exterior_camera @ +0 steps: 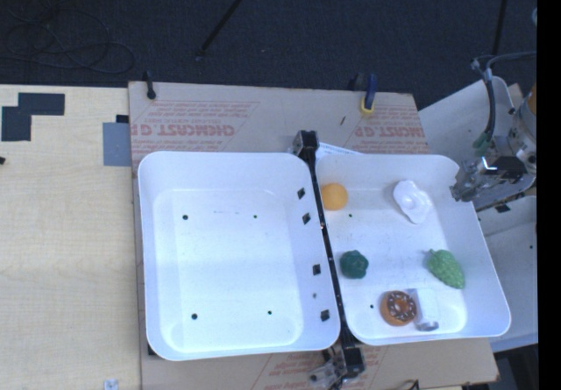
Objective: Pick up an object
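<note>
The right bin [491, 292] holds an orange ball [334, 196] near its far left corner and a white crumpled object [411, 201] toward its far right. A dark green broccoli-like piece [354, 264] lies near the divider, a light green bumpy item [446, 267] sits at the right, and a brown frosted donut [399, 308] rests near the front beside a small grey-white piece [427, 316]. My gripper [476, 186] hovers at the bin's right rim, just right of the white object, with nothing seen in it.
The left bin [166, 204] stands beside the right one, with a black divider strip [320, 239] between them. Both rest on a cardboard sheet [228, 121]. A blue and yellow clamp [369, 101] grips the cardboard's far edge. Light wooden bench lies to the left.
</note>
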